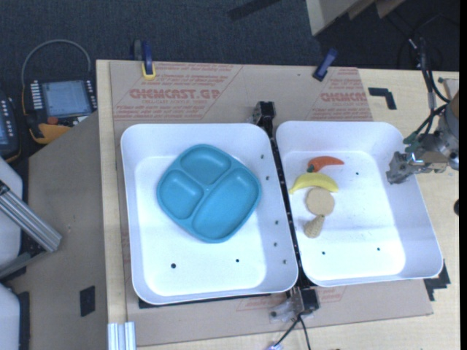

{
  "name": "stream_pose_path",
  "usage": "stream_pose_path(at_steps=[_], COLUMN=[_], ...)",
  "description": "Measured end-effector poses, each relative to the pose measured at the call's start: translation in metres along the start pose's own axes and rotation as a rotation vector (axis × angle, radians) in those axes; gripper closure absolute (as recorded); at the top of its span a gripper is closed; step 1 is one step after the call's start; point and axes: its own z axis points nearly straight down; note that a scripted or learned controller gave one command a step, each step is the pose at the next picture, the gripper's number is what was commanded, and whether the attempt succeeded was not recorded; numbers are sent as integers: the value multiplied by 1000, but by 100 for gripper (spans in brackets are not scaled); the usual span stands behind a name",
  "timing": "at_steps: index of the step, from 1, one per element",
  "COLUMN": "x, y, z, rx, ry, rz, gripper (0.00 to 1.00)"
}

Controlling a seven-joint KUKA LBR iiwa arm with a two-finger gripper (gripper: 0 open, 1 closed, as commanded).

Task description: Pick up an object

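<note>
In the right bin (365, 262), several toy foods lie close together near its left side. An orange carrot (327, 162) is farthest back, with a yellow banana (315, 184) just in front of it. Nearer still are a round tan piece (319, 202) and a smaller tan lump (314, 227). My gripper (400, 168) hangs over the right rim of that bin, well to the right of the foods and apart from them. Nothing shows beneath it.
A blue divided plate (209, 192) lies in the middle of the left bin (140, 217). A black divider clamp (264, 113) sits between the bins at the back. Cables and a handheld screen (64, 97) lie off the board at the left.
</note>
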Motion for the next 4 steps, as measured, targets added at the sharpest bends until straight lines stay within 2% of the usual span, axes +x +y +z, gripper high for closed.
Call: stream_pose_path(at_steps=[1, 2, 3, 4], x=[0, 52, 101, 162], y=[2, 13, 32, 34], z=[-39, -18, -6, -4], rx=[0, 10, 10, 10], ry=[0, 5, 5, 6], rz=[0, -5, -4, -5], gripper=[100, 100, 100, 100])
